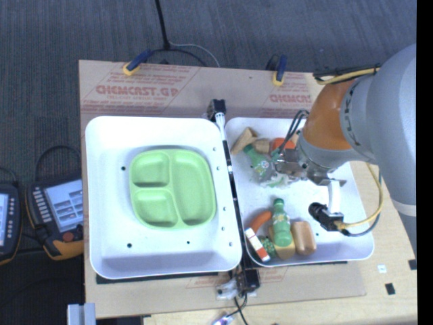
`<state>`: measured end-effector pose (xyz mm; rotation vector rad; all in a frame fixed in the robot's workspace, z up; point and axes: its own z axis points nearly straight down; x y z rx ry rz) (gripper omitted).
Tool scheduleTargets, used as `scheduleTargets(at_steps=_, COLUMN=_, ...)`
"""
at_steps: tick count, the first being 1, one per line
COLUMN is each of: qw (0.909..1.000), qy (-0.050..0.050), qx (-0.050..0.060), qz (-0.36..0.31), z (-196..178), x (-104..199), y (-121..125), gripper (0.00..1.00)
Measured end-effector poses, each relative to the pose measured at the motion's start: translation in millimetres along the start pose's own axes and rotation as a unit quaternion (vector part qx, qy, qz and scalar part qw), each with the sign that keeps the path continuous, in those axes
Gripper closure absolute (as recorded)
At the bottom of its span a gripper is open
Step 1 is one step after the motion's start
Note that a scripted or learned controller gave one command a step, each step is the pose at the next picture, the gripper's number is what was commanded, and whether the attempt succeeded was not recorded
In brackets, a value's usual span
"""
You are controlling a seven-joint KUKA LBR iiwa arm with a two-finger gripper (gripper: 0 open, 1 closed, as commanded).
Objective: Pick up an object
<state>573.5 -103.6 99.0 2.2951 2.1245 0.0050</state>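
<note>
**Gripper down among the toys at the back of the right bin**

The arm (379, 114) is seen reaching in over the right bin (358, 249), its orange band (328, 117) above the wrist. The gripper (283, 161) is lowered at the bin's far left part, right beside a clear crumpled item with a green piece (260, 164). Whether anything is pinched cannot be told; the claw's state is hidden by the wrist.

A tan wedge-shaped toy (243, 139) lies just behind, near the bin's back corner, and something orange-red (279, 143) is glimpsed against the gripper. Toward the front rim a cluster is found: a green bottle (279, 215), a carrot-like piece (258, 220), a hot-dog bun (303, 237). In the left bin (101, 181), a green divided plate (172, 188) is laid flat at the centre.
</note>
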Motion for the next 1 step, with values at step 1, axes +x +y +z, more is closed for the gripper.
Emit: scheduleTargets(at_steps=1, qw=0.9575, qy=0.001, qx=0.008, qz=0.288, z=-85.1, x=68.8, y=30.8, gripper=1.0)
